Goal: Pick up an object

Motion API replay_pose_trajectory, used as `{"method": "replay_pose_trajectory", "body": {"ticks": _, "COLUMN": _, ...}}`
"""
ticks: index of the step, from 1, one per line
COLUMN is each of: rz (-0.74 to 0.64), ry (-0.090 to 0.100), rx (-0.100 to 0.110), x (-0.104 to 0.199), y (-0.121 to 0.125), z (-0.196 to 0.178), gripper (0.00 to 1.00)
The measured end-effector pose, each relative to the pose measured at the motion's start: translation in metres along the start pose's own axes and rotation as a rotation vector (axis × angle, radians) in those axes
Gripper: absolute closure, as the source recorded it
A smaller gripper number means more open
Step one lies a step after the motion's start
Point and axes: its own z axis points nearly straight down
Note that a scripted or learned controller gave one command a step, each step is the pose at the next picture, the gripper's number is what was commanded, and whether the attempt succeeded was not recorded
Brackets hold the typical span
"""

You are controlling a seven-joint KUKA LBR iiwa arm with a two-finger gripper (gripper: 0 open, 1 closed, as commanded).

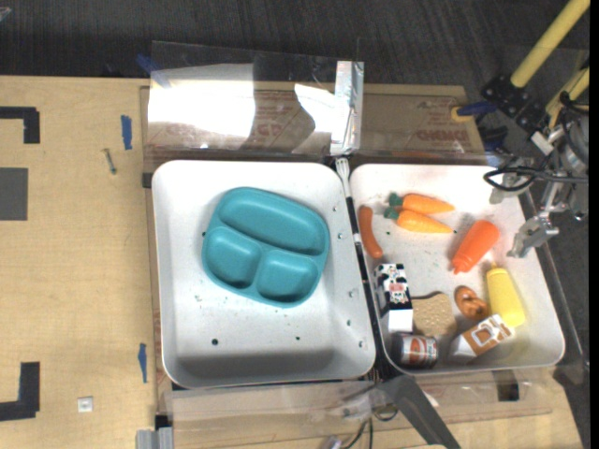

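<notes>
One gripper (535,235) above right bin's (552,344) edge, holding nothing

Arm enters from the right edge, upper right of frame, wrist angled down-left. Gripper (531,237) hangs low at the right side, nothing between the fingers. Can't resolve finger spacing at this angle.

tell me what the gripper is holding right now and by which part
Nothing is held. The gripper hangs at the right bin's right edge with no object between its fingers; the orange bottle lies apart from it.
</notes>
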Motion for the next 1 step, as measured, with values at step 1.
{"method": "replay_pose_trajectory", "body": {"ticks": 1, "rz": -0.139, "ry": -0.010, "rx": 0.004, "x": 0.0064, "y": -0.0155, "z": 0.1589, "gripper": 0.00}}
